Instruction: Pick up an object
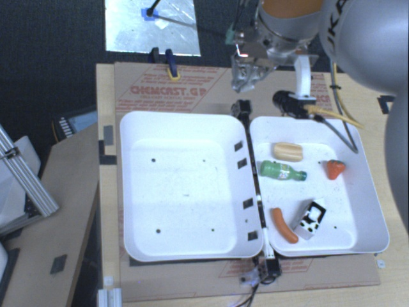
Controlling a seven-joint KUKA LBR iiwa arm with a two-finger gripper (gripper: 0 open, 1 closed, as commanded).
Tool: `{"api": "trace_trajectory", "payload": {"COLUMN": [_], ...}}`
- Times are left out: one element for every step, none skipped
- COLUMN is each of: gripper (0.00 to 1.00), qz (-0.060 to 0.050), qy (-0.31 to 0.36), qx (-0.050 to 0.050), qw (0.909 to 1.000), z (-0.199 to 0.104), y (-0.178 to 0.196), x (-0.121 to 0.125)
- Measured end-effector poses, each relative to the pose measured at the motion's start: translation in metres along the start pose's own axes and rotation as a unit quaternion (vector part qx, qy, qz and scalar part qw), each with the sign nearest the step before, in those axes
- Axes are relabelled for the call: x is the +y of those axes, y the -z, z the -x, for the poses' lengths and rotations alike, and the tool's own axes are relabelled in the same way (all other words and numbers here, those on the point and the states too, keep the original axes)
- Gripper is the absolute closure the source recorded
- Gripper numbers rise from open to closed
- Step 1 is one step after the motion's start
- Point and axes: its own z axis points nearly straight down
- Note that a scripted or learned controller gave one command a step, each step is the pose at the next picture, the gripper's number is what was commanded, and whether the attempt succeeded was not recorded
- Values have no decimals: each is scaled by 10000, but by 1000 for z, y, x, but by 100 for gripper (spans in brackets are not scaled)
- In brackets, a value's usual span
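Note:
The right bin (364, 197) holds several small objects. A tan bread roll (287, 150) lies near its back, with a green bottle (282, 171) on its side just in front of it. A red strawberry (334, 168) sits toward the right wall. Near the front lie an orange-red sausage (284, 225) and a black-and-white patterned block (311, 219). My gripper (246, 77) hangs high above the back edge of the bench, behind the divider between the bins, well away from all the objects, with nothing seen in it.
The left bin (137, 139) stands beside the right one, joined by a black clipped divider (249, 171). A shiny metal sheet (152, 16) lies behind the bench. Yellow cables (335, 115) trail over the right bin's back rim. The grey arm fills the upper right.

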Motion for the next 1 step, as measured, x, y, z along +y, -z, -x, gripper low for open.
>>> {"api": "trace_trajectory", "payload": {"gripper": [100], "qz": [1], "qy": [7], "qx": [2], "qw": [10000], "z": [-16], "y": [-24], "x": [14]}}
